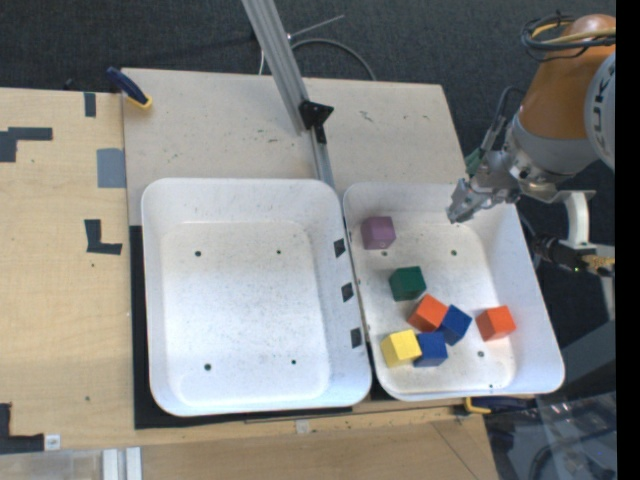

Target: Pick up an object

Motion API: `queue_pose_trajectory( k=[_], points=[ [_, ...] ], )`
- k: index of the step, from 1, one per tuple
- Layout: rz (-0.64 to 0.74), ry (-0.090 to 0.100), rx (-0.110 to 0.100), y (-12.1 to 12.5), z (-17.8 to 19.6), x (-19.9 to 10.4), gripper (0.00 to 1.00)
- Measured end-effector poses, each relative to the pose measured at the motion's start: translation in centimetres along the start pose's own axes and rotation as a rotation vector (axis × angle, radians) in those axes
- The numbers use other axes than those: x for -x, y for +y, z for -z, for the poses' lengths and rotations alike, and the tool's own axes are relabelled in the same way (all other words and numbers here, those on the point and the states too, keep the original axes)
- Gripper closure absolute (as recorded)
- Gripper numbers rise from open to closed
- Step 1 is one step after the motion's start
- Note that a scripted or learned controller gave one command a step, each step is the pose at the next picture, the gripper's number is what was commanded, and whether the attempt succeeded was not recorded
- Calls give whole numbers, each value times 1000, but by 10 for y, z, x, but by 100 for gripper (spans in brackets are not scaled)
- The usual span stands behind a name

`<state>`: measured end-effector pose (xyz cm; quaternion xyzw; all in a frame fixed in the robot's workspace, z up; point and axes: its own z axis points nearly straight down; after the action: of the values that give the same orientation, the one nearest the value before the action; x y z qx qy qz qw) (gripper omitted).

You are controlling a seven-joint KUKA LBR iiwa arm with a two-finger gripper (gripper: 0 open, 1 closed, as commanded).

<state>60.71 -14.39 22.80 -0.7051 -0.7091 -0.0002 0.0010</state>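
Observation:
The right bin (520, 268) holds several small cubes. A purple cube (377, 232) lies near its far left, with a green cube (406, 283) below it. An orange cube (430, 312), two blue cubes (455, 324) (432, 349) and a yellow cube (401, 346) cluster near the front. A red-orange cube (496, 322) sits apart at the right. My gripper (464, 208) hangs over the bin's far right corner, away from every cube, with nothing visible in it.
The left bin (240, 288) sits beside the right one. A slanted metal pole (285, 58) crosses the bench behind the bins. A blue and yellow tool (130, 86) lies at the bench's far left corner.

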Motion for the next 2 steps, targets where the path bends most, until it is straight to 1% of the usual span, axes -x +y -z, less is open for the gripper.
queue_pose_trajectory(
  k=[1, 2],
  points=[
    [2, 0, 2, 4, 10, -56, 100],
    [0, 0, -2, 11, -1, -106, 100]
  ],
)
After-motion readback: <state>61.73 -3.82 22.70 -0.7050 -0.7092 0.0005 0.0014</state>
